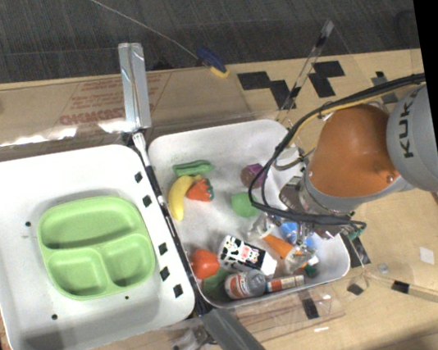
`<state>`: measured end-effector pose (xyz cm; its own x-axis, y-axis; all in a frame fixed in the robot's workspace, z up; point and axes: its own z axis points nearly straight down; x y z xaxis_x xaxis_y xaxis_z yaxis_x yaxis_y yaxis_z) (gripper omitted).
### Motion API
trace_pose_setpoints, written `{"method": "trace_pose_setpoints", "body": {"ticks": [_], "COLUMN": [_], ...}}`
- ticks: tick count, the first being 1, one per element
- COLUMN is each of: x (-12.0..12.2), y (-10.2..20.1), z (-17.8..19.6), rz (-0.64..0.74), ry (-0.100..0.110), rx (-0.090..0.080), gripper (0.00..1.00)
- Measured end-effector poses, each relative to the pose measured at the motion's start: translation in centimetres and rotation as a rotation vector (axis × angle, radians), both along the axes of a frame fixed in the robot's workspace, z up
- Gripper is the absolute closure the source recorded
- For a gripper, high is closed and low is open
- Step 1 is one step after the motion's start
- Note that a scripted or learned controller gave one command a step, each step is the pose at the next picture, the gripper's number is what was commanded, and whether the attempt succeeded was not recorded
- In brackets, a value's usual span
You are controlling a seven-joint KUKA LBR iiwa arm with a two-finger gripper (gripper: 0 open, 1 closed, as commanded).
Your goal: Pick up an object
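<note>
Pincer (284,238) low among right bin (221,138) clutter

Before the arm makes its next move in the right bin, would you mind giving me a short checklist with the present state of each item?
1. Arm over the right bin: ok, its orange band hangs above the bin's right side.
2. Claw down among the clutter: ok, it sits by the pile at the bin's lower right.
3. Something held in the claw: cannot tell, the wrist and cables hide it.
4. Easy targets apart from the pile: ok, the yellow banana and green block lie in the open.
5. Bottle free to lift: not ok, it is pressed along the bin's front wall.
6. Green tray in the left bin: ok, lying flat.
</note>
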<state>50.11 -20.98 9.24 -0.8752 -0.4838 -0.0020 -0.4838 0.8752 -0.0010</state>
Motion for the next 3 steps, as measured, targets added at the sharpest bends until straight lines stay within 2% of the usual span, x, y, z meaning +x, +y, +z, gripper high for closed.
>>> {"method": "trace_pose_setpoints", "body": {"ticks": [1, 2, 3], "x": [0.3, 0.2, -0.6], "y": [0.2, 0.2, 4.7], "z": [1.1, 1.0, 0.2], "rz": [0.006, 0.006, 0.212], "ry": [-0.004, -0.003, -0.01], "rx": [0.001, 0.001, -0.003], "gripper": [1.0, 0.0, 0.0]}}
